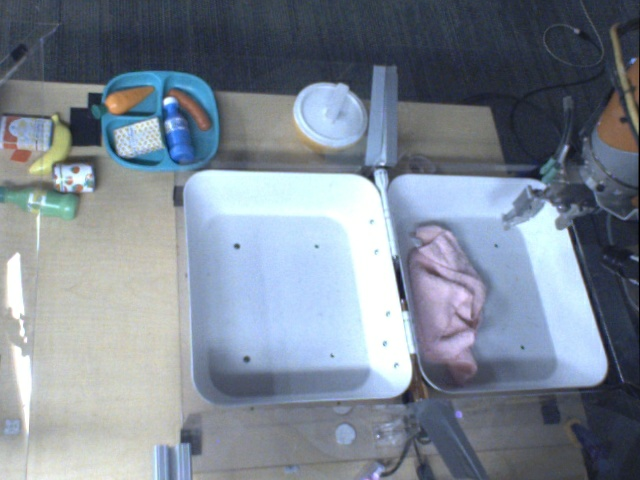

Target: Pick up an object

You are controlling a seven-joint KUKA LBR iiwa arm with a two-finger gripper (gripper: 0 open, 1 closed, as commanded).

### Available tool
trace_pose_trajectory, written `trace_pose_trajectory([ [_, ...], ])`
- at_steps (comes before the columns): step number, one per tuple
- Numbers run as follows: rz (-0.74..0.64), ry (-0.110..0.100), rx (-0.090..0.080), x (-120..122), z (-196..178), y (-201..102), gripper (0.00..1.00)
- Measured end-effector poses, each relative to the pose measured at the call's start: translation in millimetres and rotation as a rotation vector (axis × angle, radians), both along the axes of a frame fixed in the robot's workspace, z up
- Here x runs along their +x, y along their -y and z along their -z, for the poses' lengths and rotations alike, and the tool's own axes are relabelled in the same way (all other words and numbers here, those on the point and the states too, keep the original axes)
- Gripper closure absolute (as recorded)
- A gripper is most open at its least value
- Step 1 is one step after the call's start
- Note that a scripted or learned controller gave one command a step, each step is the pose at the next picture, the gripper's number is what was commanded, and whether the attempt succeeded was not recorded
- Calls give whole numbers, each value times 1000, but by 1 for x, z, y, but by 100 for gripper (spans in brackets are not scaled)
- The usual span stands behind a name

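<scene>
Bench, two white bins; gripper (545,204) spread, empty, above right bin's (590,313) far edge; approach step; next: descend onto pink cloth (448,298).

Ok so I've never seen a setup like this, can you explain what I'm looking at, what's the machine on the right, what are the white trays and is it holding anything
This is one picture from a camera fixed above a workbench, looking down at a slant. The machine at the right edge is a robot arm, grey with an orange band; its gripper hangs over the top right corner of the right bin. Nothing shows between its fingers, so it is not holding anything.

The two shallow white trays are bins set side by side. The right one holds a crumpled pink cloth near its left wall. The left bin sits beside it.

Behind the bins are a white lidded cup and a blue divided tray of toy food. A few small toy items lie at the far left.
</scene>
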State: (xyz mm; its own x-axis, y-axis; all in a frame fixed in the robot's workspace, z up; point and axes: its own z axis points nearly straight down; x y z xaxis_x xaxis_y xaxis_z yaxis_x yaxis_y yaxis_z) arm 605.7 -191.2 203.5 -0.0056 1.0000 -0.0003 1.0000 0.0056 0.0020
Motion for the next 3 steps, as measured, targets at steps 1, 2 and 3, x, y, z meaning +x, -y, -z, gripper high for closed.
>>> trace_pose_trajectory([
  [1,-303,1,0,-8,98,-35,0],
  [2,33,8,-1,4,114,-22,0],
  [3,-139,13,-1,-27,113,-105,0],
])
